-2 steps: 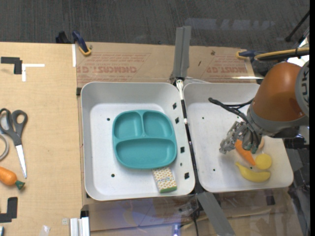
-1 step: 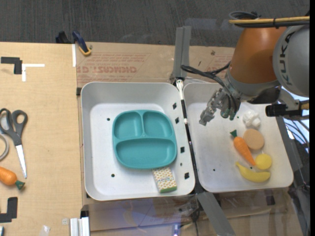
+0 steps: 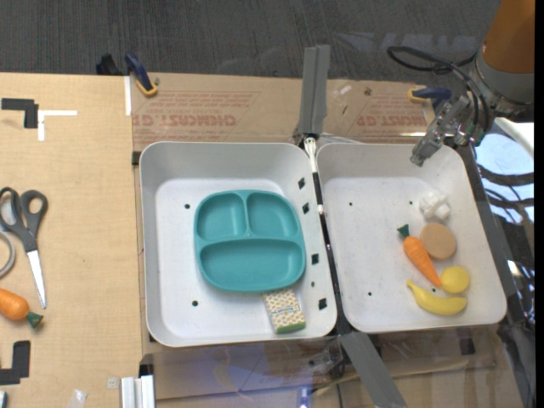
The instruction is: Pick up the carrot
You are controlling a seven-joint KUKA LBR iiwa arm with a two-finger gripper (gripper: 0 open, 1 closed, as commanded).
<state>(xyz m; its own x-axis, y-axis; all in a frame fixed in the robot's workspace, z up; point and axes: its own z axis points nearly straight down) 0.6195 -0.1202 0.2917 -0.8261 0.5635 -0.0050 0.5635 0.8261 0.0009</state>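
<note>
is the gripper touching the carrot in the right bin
Apart. The camera view shows the gripper at the right bin's far edge, with bare white floor between it and the carrot.

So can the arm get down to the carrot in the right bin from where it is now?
Probably yes. The carrot lies uncovered in the right bin, open from above. The gripper hangs over the bin's far corner. Crowding is the catch: a tan round piece touches it, with the banana and a lemon close by.

1. Right bin (image 3: 374,253): I see bare floor across its left half, free passage.
2. Carrot (image 3: 422,260): crowded by round tan piece (image 3: 439,241), lemon (image 3: 455,279), banana (image 3: 437,301); its left side stands clear.
</note>
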